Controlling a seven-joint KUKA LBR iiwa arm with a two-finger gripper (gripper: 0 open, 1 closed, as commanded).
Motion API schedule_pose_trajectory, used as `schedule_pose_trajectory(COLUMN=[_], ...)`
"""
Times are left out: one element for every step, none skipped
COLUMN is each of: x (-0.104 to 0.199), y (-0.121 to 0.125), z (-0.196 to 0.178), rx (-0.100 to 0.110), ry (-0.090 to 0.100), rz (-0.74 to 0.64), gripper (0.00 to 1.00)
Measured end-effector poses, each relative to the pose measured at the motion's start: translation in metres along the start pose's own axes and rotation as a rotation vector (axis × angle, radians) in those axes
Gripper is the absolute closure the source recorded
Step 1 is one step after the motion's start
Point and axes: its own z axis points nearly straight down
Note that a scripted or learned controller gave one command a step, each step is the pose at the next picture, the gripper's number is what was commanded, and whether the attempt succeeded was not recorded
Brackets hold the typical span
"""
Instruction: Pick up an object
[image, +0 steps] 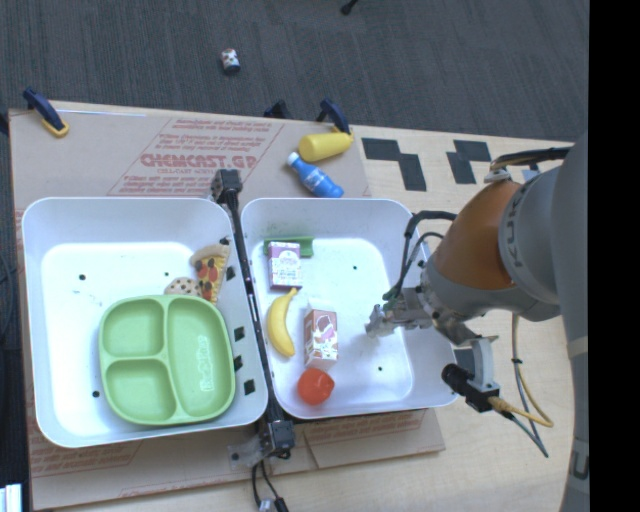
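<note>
The right bin (395, 215) holds the tool (384, 320) at its right side, its opening impossible to judge and nothing visibly held. To its left lie a banana (281, 324), a small carton (321, 334) and a red ball (315, 386), all apart from it.

Both shallow plastic bins (60, 225) are plain white. The left one's got a pale green divided plate (165, 358) plus an orange-red pizza slice toy (210, 270) with dark spots. Right bin: yellow banana (281, 322), red round fruit (315, 386), two little cartons (285, 265) in pink, white and brown. The arm's grey with an orange band (480, 245).
</note>
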Motion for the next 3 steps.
schedule_pose_trajectory(x=[0.0,0.02,0.024], y=[-0.036,-0.035,-0.035], z=[-0.077,-0.1,-0.092], rx=[-0.005,-0.006,-0.004], ry=[0.001,0.0,0.0], rz=[0.01,0.007,0.006], gripper=[1.0,1.0,1.0])
